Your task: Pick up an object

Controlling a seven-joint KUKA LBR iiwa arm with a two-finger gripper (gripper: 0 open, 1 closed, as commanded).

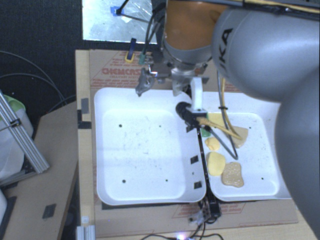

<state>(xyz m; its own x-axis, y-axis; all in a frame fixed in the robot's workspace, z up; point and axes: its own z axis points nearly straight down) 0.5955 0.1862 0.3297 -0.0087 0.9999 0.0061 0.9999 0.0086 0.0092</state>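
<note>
The gripper [161, 88] hangs over the left bin's [107, 134] far edge, fingers spread wide, holding nothing. The yellow food pieces [216, 164] lie in the right bin [267, 184], toward its front-left corner.

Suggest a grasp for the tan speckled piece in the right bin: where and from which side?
Likely straight from above. The tan speckled piece lies flat near the right bin's front edge, so only its outline offers hold. Pinch across its narrower width, left to right. The yellow round piece touches its left side, leaving little finger room there.
</note>
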